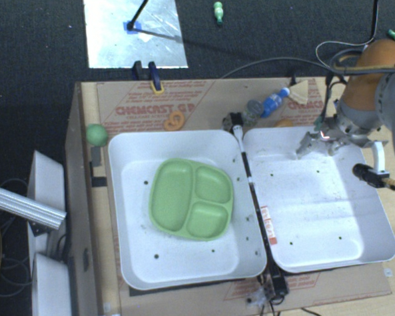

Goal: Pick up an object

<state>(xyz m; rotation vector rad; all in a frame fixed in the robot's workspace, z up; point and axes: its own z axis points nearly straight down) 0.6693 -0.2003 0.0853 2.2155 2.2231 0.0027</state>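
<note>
**Two white bins on a brown bench**

You are looking down on a brown bench [200,97] with red letters on it, and a dark carpet lies all around it. Nearest you, the two white bins sit side by side, touching along a middle seam.

The left bin [140,257] holds a green plate [190,198]. The plate has three sections, one long and two small. It lies flat, in the middle of the bin, a bit tilted.

The right bin [322,236] shows its white floor with small dark dots on it.

The arm [367,90] comes in from your right, grey with an orange band. Its gripper [320,141] hangs over the far right part of the right bin, well apart from the green plate. You can see metal parts there, but they are too blurry to show if the fingers are apart or together. I cannot tell.

Farther back on the bench, a blue bottle [274,103] lies just past the right bin. An orange ring [174,120] lies past the left bin. A green ball [96,134] sits at the left bin's far corner.

On the carpet behind, you see a shiny sheet [133,31] and a small green toy [218,12].
</note>
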